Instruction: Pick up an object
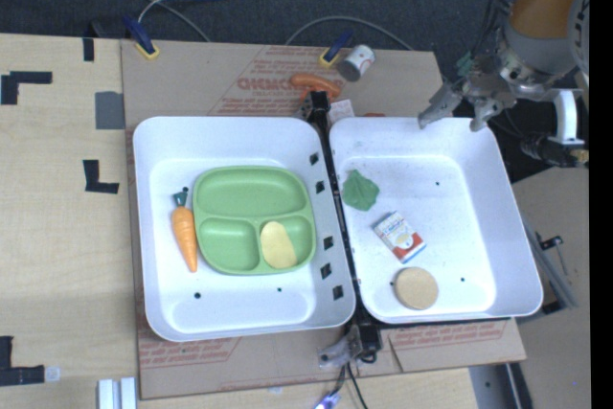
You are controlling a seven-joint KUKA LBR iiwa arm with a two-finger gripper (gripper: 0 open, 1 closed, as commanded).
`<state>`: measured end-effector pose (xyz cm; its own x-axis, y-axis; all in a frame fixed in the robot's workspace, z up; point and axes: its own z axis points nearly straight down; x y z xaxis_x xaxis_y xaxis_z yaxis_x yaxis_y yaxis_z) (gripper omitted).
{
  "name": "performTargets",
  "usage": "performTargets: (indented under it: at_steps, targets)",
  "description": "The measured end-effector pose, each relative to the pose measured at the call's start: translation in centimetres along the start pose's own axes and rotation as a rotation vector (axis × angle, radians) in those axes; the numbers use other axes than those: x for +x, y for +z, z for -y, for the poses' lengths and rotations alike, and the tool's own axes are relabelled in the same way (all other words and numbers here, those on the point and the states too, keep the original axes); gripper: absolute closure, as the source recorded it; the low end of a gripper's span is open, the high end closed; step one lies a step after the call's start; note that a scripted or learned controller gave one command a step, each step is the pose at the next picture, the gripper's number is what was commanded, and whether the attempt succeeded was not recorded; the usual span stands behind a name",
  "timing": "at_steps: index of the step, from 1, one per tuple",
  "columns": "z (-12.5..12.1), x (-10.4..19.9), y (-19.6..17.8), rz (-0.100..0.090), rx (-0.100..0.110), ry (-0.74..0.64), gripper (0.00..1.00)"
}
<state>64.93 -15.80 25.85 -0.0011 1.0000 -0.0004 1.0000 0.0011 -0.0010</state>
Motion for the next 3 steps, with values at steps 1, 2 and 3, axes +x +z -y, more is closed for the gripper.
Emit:
performTargets:
  at_steps: [1, 2, 3]
  targets:
    - [4.0, 3.5, 9.8, -0.002, 0.003, 0.000, 0.00]
    - [9.9, 3.9, 17.2, -0.001, -0.002, 0.000, 0.00]
    - [9.8, 3.8, 16.2, 0.001, -0.005, 0.000, 1.00]
